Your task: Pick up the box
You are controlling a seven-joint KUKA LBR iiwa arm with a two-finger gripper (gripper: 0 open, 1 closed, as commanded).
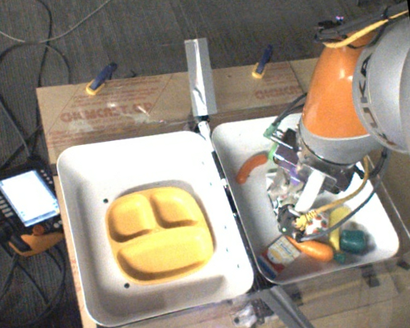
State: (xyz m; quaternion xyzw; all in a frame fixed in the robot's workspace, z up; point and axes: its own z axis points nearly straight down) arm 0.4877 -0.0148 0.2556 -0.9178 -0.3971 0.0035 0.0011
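The box (280,250) is a small white carton with blue and red print. It lies at the near left corner of the right bin (233,193), touching an orange carrot (312,250). My gripper (286,202) hangs low over the middle of that bin, a little beyond the box and apart from it. The arm and wrist cover most of the bin's right half.
In the right bin, an orange sausage-like piece (251,166) lies at the far left, with a yellow item (339,215) and a green item (352,241) near the carrot. The left bin (86,240) holds a yellow divided tray (159,232).
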